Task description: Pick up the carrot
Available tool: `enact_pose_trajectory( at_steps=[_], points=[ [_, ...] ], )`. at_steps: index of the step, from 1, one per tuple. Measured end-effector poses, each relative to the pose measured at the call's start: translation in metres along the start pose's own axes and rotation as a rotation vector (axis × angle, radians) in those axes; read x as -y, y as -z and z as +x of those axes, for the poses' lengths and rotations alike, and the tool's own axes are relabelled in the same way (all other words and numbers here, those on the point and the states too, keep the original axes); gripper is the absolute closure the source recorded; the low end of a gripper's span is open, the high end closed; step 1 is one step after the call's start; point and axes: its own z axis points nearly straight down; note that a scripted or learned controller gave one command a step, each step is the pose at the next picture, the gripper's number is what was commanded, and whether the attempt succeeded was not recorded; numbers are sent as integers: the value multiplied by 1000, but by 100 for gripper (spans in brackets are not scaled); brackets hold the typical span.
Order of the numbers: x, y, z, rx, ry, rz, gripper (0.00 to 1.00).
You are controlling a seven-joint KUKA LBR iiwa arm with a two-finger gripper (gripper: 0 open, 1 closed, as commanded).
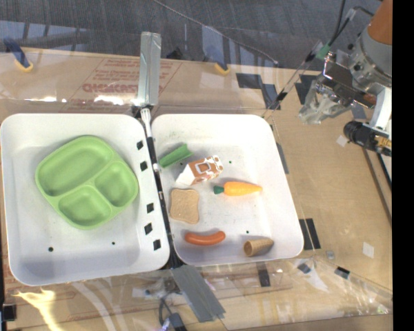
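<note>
The carrot [239, 189] is orange with a green stub at its left end and lies flat near the middle of the right bin [279, 185]. My gripper [319, 107] hangs at the upper right, outside the right bin and well above and to the right of the carrot. Its translucent fingers point down over the bench with nothing seen between them.
Around the carrot in the right bin lie a green stick [173, 155], a small milk carton [201, 170], a toast slice [185, 205], a sausage [205, 238] and a brown cone [258, 246]. The left bin [21, 185] holds a green divided plate [87, 181].
</note>
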Motion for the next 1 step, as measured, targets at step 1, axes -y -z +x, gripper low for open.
enact_pose_trajectory(
  at_steps=[1],
  points=[
    [0,10,2,1,9,2,100]
  ],
)
